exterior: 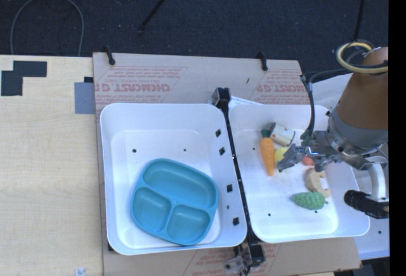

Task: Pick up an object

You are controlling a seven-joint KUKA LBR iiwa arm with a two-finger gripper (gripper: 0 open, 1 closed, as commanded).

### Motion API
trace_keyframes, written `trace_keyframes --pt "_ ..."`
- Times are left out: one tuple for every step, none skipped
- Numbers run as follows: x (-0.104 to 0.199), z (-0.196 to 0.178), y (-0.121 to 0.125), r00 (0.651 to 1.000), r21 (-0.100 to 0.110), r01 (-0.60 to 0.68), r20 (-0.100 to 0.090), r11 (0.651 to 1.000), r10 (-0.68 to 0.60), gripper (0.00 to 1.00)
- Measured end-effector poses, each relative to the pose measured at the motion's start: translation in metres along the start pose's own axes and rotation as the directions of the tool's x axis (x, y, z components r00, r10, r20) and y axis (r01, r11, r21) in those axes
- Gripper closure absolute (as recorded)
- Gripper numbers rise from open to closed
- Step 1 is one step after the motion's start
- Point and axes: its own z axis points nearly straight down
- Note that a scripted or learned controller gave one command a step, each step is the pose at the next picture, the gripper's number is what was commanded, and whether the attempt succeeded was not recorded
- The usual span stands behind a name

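Observation:
In the right bin (pixel 266 224) lie several small items: an orange carrot-shaped piece (pixel 268 154), a white and dark piece (pixel 281 134) above it, a green bumpy object (pixel 309 200) lower down and a tan piece (pixel 316 181) beside that. My gripper (pixel 290 158) hangs low over this bin, just right of the carrot, with a yellow bit and a red bit showing by it. Its dark fingers appear spread, and I see nothing held between them.
The left bin (pixel 120 141) holds a blue divided plate (pixel 174 200). A black divider clip line (pixel 229 173) runs between the bins. The grey and orange arm (pixel 365 110) covers the right bin's right side. Cardboard lies under both bins.

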Motion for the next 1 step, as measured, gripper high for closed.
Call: trace_keyframes --pt "-0.0001 -0.0070 0.0023 1.000 -0.012 0.002 0.001 1.000 -0.002 0.00"
